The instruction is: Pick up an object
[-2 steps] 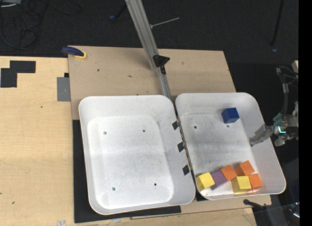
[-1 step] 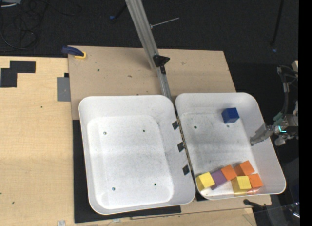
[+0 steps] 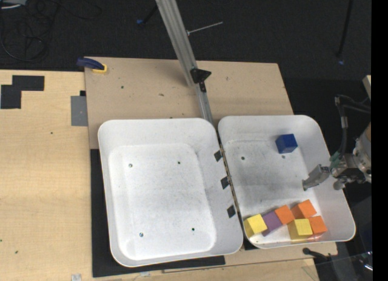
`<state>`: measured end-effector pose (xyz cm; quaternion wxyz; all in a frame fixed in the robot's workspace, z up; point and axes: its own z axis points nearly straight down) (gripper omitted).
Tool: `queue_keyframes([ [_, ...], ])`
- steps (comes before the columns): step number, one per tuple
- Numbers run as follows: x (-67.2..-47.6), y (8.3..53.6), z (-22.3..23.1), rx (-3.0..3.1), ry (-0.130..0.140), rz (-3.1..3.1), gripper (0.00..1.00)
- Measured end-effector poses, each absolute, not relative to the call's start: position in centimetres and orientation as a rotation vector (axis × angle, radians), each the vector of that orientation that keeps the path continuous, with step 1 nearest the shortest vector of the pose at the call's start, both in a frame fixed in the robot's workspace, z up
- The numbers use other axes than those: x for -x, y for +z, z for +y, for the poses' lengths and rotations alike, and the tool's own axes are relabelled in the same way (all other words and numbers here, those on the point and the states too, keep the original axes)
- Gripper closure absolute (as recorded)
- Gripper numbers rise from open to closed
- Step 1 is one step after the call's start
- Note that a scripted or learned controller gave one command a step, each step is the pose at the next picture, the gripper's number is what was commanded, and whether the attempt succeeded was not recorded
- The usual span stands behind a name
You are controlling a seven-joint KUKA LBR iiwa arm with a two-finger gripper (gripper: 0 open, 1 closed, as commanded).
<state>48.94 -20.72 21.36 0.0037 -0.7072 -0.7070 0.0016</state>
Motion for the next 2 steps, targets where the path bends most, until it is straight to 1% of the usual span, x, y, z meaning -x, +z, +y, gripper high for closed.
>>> queue_keyframes([
  [1,-49.0,17.0,-20.6,2.217,0.004,-2.215,0.0],
  [2,-48.8,12.2,-19.6,2.219,0.003,-2.213,0.0],
])
